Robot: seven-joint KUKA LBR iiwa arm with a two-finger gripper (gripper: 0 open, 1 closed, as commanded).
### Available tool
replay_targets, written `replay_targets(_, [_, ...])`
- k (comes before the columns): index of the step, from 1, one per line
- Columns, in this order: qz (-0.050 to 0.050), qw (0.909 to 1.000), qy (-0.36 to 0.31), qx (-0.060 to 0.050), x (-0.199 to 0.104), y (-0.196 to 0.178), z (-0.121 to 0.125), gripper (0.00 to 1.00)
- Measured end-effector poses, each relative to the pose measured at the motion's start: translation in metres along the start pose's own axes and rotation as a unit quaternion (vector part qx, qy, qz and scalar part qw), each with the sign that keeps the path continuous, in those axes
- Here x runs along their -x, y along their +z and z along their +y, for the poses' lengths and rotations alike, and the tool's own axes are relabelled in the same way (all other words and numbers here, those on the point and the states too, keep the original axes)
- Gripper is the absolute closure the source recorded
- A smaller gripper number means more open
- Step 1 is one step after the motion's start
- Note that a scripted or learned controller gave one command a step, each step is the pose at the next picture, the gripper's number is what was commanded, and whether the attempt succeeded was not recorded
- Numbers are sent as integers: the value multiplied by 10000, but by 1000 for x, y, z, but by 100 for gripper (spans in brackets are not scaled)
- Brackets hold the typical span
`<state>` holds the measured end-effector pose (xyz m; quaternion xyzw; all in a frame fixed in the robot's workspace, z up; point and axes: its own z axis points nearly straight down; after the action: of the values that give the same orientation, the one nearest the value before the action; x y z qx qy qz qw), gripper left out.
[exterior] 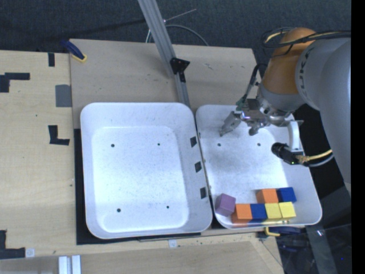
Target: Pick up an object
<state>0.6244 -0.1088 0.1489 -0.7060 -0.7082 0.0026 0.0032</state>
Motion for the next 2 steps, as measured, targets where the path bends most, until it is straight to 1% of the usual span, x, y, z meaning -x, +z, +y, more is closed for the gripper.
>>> replay_targets(1, [-6,10000,11,0,-11,62,-10,0])
replay_targets(2, [-9,10000,18,20,-19,58,-29,0])
